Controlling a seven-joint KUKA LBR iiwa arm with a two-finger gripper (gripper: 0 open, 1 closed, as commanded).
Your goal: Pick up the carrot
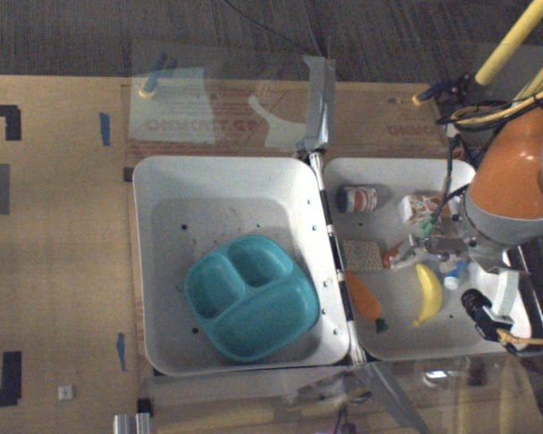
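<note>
**Two bins, carrot lying against the divider in the right one**

Two shallow white plastic bins sit side by side on the tan wooden bench [54, 269]. The left bin [163, 188] holds a teal three-compartment plastic plate [252, 295], resting toward the near side and tilted slightly against the floor of the bin.

The right bin [389, 174] holds several things. The orange tapered carrot [364, 300] lies at the bin's left wall, just beside the divider between the bins, its thick end toward the far side and a small dark green tip at the near end. A yellow curved banana [426, 295] lies to its right, apart from it. A small red-labelled can [359, 198] lies on its side near the far wall. A speckled grey flat sponge-like block [363, 254] sits just above the carrot.

The grey arm with its orange band [518, 174] reaches in over the right bin's right side. The gripper [439, 242] hangs above the banana's upper end, well apart from the carrot; whether it is spread or closed cannot be told from this angle.
</note>
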